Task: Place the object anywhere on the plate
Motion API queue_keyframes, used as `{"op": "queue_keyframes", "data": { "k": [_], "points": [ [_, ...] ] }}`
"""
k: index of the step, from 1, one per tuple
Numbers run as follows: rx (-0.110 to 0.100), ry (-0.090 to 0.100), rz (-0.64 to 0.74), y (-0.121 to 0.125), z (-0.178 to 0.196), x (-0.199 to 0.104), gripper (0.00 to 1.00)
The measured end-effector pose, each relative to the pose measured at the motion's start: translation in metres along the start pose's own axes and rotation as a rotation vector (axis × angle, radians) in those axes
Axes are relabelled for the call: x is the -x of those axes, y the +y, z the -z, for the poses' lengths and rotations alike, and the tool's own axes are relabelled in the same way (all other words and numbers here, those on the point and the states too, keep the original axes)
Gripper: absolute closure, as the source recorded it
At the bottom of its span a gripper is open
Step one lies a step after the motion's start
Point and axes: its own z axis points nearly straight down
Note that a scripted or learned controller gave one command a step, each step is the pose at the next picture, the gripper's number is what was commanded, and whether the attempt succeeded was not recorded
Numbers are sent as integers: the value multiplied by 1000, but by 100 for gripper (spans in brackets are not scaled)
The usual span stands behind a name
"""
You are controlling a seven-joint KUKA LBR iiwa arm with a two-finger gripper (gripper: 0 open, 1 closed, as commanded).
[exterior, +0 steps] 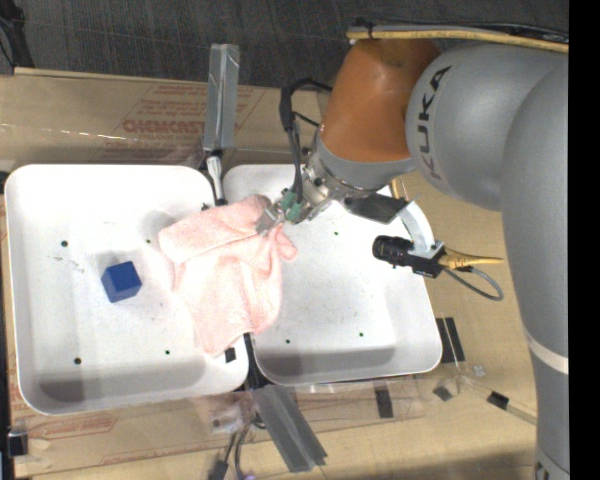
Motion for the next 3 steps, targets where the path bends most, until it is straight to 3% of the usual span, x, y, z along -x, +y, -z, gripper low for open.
{"op": "queue_keyframes", "data": {
  "k": [1, 2, 3],
  "points": [
    [-1, 0, 405, 24, -1, -53, 100],
    [0, -1, 807, 26, -1, -100, 100],
    [3, -5, 1010, 42, 9, -152, 100]
  ]
}}
